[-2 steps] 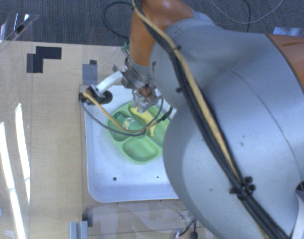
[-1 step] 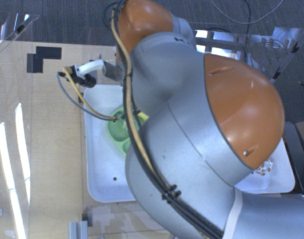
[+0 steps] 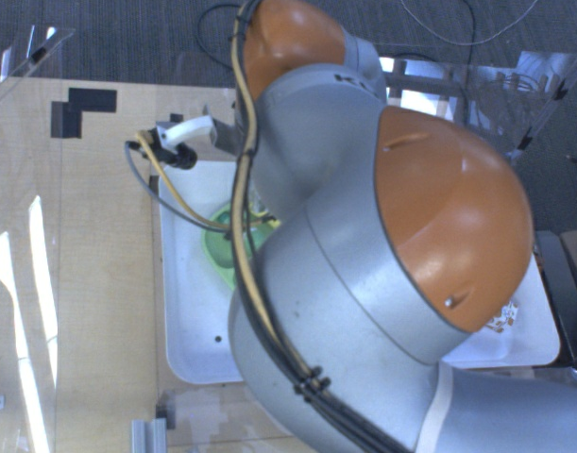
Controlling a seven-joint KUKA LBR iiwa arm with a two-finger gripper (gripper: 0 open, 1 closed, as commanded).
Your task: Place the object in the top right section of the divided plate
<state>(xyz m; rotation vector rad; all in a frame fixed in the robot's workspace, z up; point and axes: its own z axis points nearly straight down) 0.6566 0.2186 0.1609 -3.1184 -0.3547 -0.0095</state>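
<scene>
Divided plate point(image 3: 224, 245), green, lies in the left white bin point(image 3: 189, 310), a sliver of it showing beside the arm point(image 3: 382, 253). The grey and orange arm covers the middle and right, over both bins. The pincer and the object are hidden, so their relation cannot be told.

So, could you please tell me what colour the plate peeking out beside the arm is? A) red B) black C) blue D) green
D: the plate in the white bin shows as a green sliver at the edge of the grey arm.
</scene>
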